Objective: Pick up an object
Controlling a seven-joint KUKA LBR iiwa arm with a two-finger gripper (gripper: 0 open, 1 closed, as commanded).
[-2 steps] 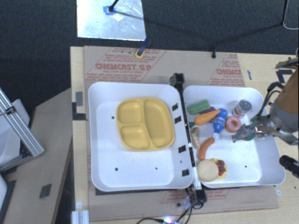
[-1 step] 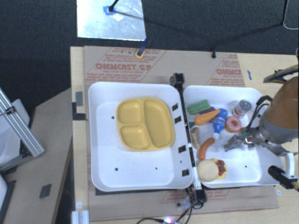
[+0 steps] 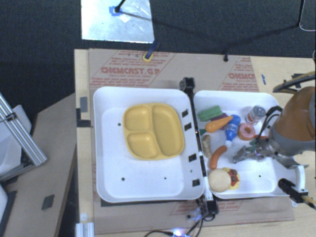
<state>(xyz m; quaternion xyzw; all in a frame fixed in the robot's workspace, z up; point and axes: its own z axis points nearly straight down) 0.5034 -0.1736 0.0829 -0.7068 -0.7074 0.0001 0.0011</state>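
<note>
Sitting on the desk (image 3: 59,132), the left bin (image 3: 106,181) holds a yellow divided plate (image 3: 153,131). The right bin (image 3: 266,184) has toy food; the pincer (image 3: 242,155) hovers beside the sausage (image 3: 217,157), can't tell its grip state.

In the right white bin (image 3: 266,184), toys crowd the upper left: green pepper (image 3: 209,113), orange carrot (image 3: 217,124), blue bottle (image 3: 231,131), pink doughnut (image 3: 246,131). Bare floor lies at lower right.
</note>
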